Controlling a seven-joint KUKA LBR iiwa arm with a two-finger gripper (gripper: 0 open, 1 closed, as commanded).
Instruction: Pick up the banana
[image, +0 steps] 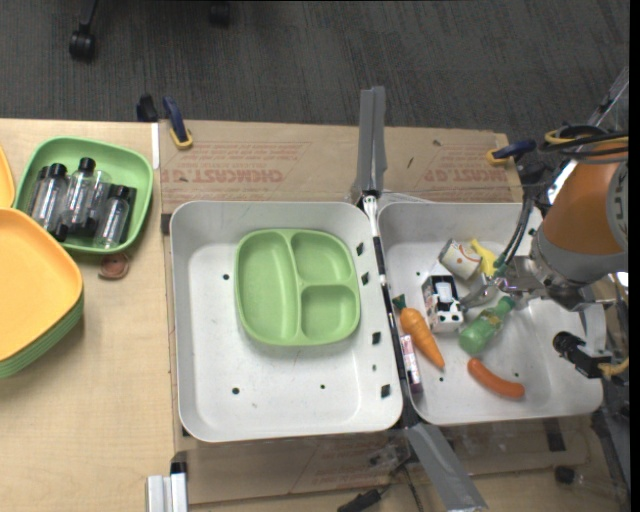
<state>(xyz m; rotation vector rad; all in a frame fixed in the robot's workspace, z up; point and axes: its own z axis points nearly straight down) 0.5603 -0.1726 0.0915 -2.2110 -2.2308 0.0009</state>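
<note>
Gripper beside curved yellow banana in smooth white bin

Even, bright overhead light fills the scene. The white bins glare mildly, shadows stay soft and short, and the picture is slightly soft overall, without edge distortion.

green divided plate | orange carrot | yellow banana (partly hidden) | white bins
</note>
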